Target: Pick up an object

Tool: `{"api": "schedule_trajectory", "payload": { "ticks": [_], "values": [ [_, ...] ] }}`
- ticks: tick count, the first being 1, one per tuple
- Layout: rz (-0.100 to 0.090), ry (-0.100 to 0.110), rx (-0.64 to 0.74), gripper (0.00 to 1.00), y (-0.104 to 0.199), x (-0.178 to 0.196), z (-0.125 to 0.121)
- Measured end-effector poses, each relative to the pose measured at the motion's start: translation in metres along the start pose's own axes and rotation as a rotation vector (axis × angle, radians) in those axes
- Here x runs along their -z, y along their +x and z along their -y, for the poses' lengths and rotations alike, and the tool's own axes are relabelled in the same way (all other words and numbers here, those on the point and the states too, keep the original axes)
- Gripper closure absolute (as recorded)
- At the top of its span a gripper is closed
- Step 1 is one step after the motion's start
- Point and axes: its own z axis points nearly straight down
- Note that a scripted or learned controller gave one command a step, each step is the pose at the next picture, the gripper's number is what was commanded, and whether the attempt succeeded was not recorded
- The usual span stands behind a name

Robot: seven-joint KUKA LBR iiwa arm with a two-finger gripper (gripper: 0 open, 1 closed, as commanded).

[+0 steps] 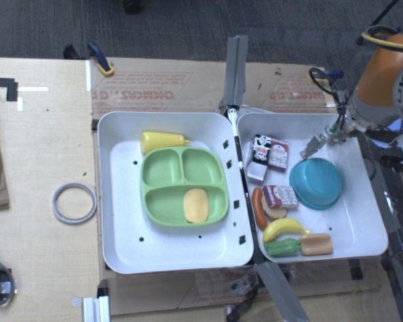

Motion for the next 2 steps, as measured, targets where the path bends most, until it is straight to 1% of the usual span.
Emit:
{"api": "schedule_trajectory", "payload": {
  "ticks": [1,2],
  "values": [
    [0.004,-0.002,0.003,1.0,-0.001,0.011,-0.001],
    [0.002,0.003,0.072,1.0,0.006,0.044,-0.012]
  ]
}}
